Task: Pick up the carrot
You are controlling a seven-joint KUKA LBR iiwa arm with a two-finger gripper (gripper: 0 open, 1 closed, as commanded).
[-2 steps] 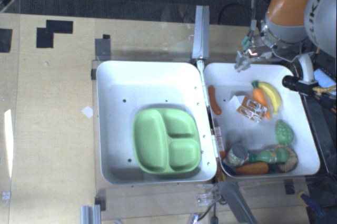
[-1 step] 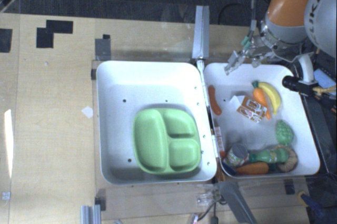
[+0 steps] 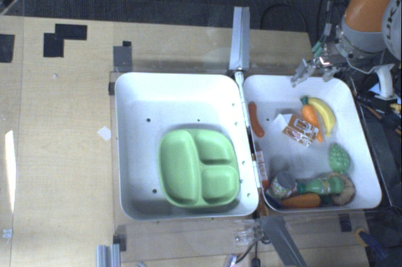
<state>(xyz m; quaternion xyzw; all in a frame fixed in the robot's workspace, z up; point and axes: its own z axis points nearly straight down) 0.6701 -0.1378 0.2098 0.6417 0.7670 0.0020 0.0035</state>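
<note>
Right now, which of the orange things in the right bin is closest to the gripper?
The carrot beside the banana, near the bin's far side below the gripper. The other orange one lies at the near edge, and the sausage is redder.

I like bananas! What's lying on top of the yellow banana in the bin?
An orange carrot lies against the banana, seemingly overlapping its left edge. The rest of the banana shows; the part beneath the carrot is hidden.

carrot (image 3: 310, 115) touching banana (image 3: 323, 112) | right bin (image 3: 361, 134) (far end) | jaws (image 3: 308, 71) perhaps apart, above rim
</note>
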